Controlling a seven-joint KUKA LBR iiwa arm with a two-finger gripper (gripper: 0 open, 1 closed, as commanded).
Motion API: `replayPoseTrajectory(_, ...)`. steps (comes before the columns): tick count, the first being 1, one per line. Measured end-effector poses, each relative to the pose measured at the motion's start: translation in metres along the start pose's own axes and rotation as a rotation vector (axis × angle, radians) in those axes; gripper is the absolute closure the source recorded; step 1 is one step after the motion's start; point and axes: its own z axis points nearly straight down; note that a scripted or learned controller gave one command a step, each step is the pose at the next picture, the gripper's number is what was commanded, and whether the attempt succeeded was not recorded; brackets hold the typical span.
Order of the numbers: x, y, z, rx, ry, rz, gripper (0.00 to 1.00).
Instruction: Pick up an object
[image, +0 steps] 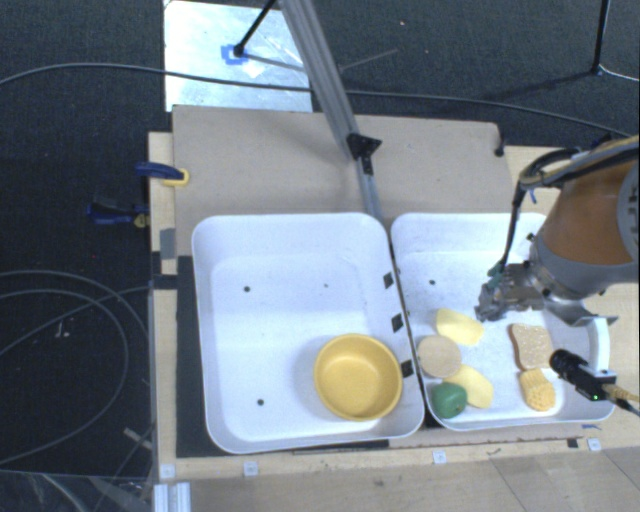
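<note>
My gripper (492, 300) hangs over the right bin (440, 240), just right of and above a pale yellow oval piece (458, 326). Nothing shows between its fingers. Below it lie a tan round disc (438, 356), a yellow lemon-like piece (474, 386) and a green piece (449, 400). A slice of toast (530, 345) and a yellow waffle-like piece (538, 390) lie at the bin's right, under my wrist.
The left bin (250, 260) holds a yellow bowl (357, 376) near its front right corner. A grey pole (330, 90) slants down from the top to the divide between the bins. Cables lie on the floor at left.
</note>
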Motion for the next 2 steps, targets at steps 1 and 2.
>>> replayPoseTrajectory(1,-0.005,-0.005,-0.059,0.0,0.0,0.001,1.0)
replayPoseTrajectory(2,-0.006,-0.003,-0.112,0.001,0.0,0.0,1.0)
